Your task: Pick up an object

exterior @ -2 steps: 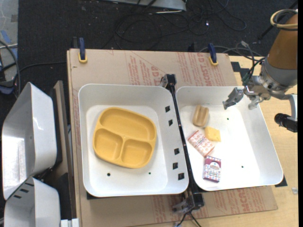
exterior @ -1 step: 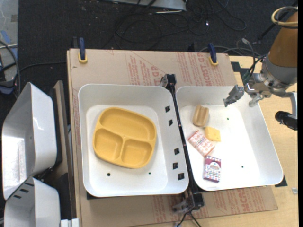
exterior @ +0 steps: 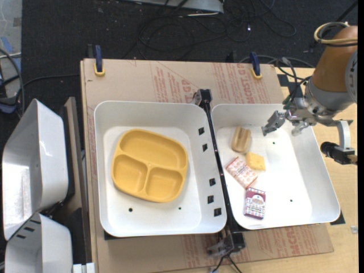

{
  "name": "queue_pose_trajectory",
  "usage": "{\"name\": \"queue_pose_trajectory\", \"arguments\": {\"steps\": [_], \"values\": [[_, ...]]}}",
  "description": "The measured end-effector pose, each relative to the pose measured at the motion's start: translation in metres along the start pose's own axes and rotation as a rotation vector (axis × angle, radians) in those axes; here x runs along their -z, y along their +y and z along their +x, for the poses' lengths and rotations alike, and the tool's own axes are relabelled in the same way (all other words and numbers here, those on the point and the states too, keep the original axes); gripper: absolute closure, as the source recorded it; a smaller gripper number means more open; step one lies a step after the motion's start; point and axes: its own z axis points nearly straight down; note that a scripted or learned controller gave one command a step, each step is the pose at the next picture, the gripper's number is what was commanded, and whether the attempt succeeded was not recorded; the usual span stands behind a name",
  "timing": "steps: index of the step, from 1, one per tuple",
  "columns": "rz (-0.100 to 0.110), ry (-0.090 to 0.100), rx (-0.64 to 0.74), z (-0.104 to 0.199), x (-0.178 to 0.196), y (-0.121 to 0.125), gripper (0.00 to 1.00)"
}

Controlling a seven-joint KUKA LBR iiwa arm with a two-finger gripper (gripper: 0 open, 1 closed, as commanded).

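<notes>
While the left bin (exterior: 108,152) holds a yellow tray (exterior: 150,165), the right bin (exterior: 307,175) holds a bread piece (exterior: 241,139), left of the spread, empty fingers (exterior: 286,124).

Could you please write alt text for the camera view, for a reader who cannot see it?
The gripper, open, hovers over the right bin, which holds four small items including a yellow block. The left bin holds a yellow divided tray.
</notes>
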Motion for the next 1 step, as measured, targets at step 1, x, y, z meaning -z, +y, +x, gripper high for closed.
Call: {"name": "queue_pose_trajectory", "arguments": {"steps": [1], "values": [[0.002,0.001,-0.001,-0.0005,-0.0661,-0.0031,0.00]]}}
